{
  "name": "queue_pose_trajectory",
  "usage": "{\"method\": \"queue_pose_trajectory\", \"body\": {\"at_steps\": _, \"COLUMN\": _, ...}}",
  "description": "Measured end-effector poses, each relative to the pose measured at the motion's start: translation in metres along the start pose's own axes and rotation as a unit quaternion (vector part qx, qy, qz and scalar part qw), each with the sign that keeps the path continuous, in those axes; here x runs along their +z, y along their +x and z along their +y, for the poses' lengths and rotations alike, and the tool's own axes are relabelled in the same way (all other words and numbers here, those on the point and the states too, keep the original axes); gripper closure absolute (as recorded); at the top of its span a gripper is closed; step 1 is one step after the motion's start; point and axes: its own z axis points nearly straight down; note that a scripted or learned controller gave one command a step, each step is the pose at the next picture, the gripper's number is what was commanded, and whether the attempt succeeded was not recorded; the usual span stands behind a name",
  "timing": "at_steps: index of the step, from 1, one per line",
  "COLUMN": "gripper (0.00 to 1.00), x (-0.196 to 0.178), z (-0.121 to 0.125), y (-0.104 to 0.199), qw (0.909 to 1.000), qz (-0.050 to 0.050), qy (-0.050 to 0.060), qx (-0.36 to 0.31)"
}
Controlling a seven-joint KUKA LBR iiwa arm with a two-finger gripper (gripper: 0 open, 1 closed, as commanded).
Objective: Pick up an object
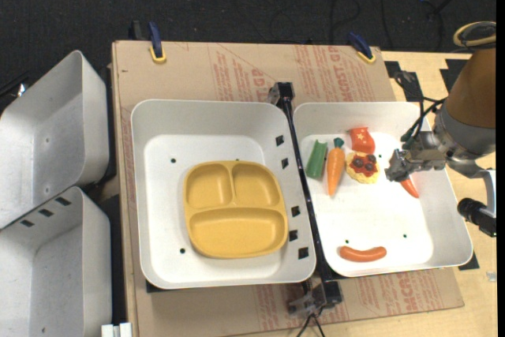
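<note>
In the right bin point(442, 249) lie several toy foods: a green piece point(316, 159), a carrot point(334, 170), a red piece with a star point(362, 139), a small tart with berries point(364, 168), a red chilli point(409, 187) and a sausage point(362, 252). My gripper point(399, 164) hangs low over the bin's right side, just right of the tart and above the chilli, which its body partly hides. The fingers are dark and too small to read.
The left bin point(150, 170) holds a yellow divided plate point(235, 208). Two more white bins point(47, 170) stand off the bench at left. A black divider point(298, 185) runs between the bins. The arm's orange band point(477, 87) is at the right.
</note>
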Motion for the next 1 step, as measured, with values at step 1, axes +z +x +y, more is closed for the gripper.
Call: {"method": "queue_pose_trajectory", "body": {"at_steps": 1, "gripper": 1.00, "x": -0.0443, "z": 0.0017, "y": -0.0004, "qw": 1.0000, "qz": 0.000, "qy": 0.000, "qx": 0.000}}
